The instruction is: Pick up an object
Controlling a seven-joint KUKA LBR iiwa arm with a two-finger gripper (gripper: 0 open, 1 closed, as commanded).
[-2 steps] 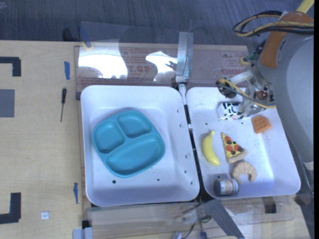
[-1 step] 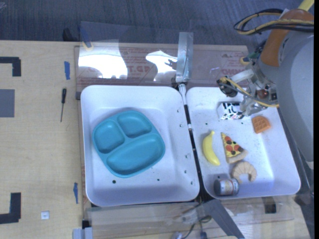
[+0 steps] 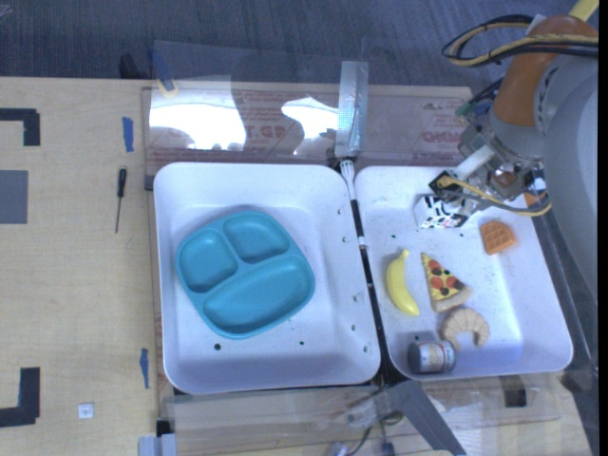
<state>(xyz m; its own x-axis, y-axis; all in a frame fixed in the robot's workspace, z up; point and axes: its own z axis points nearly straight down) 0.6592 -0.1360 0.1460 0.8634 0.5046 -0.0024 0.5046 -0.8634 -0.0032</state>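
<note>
Bench: we see pale wood [image 3: 66, 293] with black tape marks [image 3: 27, 126] on its left.
Floor: dark grey-blue carpet [image 3: 237, 12] — beyond the bench.
Light: glare on a clear sheet [image 3: 228, 122] — behind the bins.

Blue divided plate [image 3: 245, 272], yellow banana [image 3: 401, 284], orange waffle [image 3: 497, 237], tan croissant [image 3: 465, 326], white bins [image 3: 190, 198].

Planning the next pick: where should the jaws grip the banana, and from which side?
Grip the banana at its thick middle, coming straight down, jaws closing across its width. It lies flat and lengthwise, with bare bin floor to its left and the pizza slice just right.
</note>
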